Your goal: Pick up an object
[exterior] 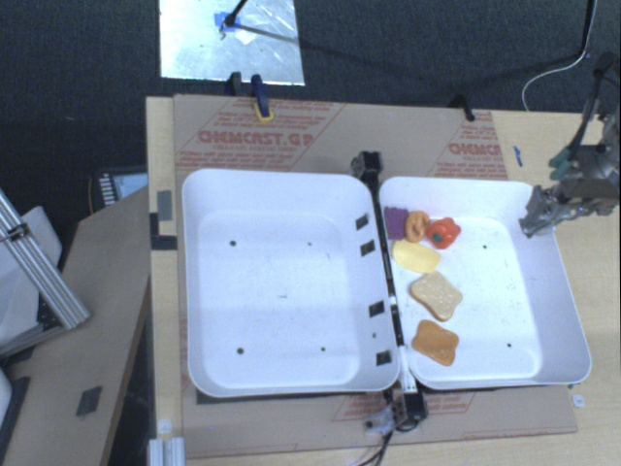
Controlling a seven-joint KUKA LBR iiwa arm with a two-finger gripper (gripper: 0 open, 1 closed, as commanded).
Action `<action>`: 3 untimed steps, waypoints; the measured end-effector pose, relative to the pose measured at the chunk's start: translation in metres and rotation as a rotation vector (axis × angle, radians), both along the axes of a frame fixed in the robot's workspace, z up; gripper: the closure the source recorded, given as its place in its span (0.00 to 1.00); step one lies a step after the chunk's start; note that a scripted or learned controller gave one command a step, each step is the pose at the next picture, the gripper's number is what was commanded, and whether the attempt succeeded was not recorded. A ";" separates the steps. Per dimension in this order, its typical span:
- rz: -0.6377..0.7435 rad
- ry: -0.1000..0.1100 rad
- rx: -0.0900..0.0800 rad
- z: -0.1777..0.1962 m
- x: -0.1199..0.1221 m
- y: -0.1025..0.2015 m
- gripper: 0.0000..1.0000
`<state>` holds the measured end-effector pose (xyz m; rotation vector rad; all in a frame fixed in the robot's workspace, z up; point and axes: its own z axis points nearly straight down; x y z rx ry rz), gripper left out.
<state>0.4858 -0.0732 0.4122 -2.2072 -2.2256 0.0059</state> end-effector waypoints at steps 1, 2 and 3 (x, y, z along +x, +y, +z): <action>-0.013 -0.016 -0.007 0.059 0.001 -0.104 1.00; 0.001 0.002 0.002 -0.080 0.001 -0.027 1.00; 0.003 -0.005 0.000 -0.173 0.034 0.063 1.00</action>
